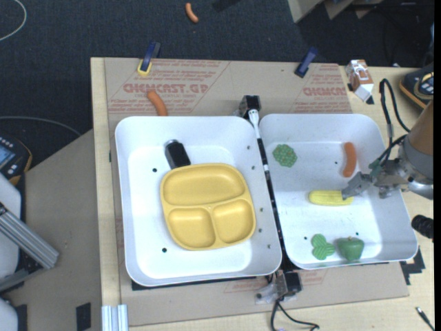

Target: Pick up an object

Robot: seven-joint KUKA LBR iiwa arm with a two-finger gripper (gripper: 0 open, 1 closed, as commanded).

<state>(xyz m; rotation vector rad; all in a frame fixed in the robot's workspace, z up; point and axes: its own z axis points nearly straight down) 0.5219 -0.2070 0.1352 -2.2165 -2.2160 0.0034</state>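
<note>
The gripper (356,187) hangs low in the right bin (303,126) near its right wall, whether spread or closed I cannot tell, with the yellow corn cob (328,198) just beside its tip toward the bin's centre, long axis running left-right.

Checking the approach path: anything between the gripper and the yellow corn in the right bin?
Nothing visible. The gripper sits at the right end of the yellow corn with bare bin floor around them. The orange sausage lies above, the green pepper below, both off the path.
</note>
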